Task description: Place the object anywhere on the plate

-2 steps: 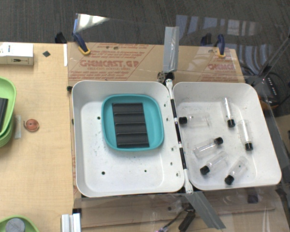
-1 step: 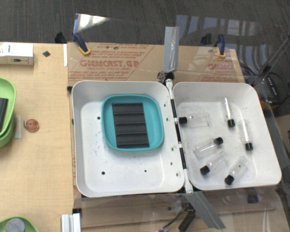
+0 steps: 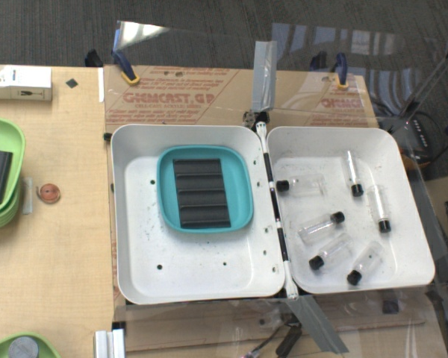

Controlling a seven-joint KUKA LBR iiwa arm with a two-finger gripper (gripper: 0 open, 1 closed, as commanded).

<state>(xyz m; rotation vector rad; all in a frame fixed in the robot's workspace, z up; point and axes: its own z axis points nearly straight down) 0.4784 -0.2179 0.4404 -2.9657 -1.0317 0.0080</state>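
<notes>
A teal plate (image 3: 243, 189) with a dark ribbed insert sits in the left white bin (image 3: 134, 259), toward its back. The right white bin (image 3: 411, 267) holds several clear plastic vials with black caps, lying on their sides. One vial (image 3: 321, 226) lies near the bin's middle, another vial (image 3: 352, 171) toward the back, and a third vial (image 3: 378, 209) at the right.
A clear shield with clamps stands behind the bins on brown cardboard (image 3: 179, 95). At the far left of the wooden bench are a green tray (image 3: 11, 136), a small brown disc (image 3: 49, 192) and a white box (image 3: 19, 83).
</notes>
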